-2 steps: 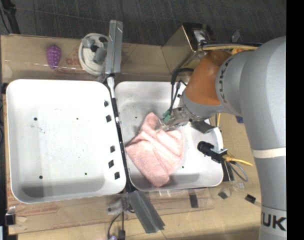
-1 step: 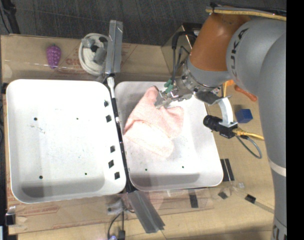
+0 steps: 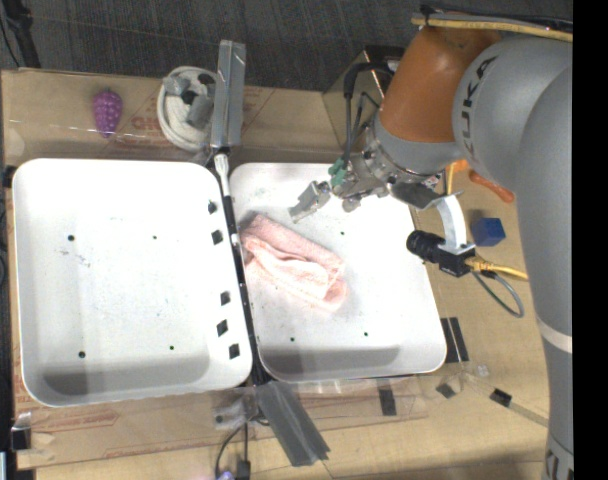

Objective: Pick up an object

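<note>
The grey arm (image 3: 504, 118) reaches in over the right edge of the tabletop (image 3: 484, 388), above the right bin (image 3: 404, 308). The left bin (image 3: 114, 278) sits touching it on the other side. A folded pink cloth (image 3: 289, 260) lies in the right bin, near its left wall. The end effector (image 3: 314, 199) hangs over that bin's far edge, apart from the cloth, fingers spread with nothing between them. A purple grape bunch (image 3: 107, 111) rests near the tabletop's far left corner.
</note>
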`<state>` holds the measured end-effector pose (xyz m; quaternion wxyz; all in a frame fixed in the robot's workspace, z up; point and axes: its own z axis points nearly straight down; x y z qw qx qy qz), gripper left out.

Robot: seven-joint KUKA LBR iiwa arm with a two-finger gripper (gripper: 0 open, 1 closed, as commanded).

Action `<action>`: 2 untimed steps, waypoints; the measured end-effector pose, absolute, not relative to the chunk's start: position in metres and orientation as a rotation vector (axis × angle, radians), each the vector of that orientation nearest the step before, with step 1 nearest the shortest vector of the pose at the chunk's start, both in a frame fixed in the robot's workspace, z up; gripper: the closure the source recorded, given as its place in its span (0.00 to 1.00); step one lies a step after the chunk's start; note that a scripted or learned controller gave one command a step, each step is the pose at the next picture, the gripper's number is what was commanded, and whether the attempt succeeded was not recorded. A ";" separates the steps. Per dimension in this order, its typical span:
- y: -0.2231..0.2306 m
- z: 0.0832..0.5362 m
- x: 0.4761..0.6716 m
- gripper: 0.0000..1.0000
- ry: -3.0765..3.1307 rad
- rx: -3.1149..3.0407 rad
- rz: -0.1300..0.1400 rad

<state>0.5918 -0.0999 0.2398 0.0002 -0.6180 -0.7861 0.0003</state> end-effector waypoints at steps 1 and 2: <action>-0.136 0.104 0.565 0.00 -2.441 -1.971 0.005; -0.146 0.095 0.573 0.00 -2.478 -1.934 -0.004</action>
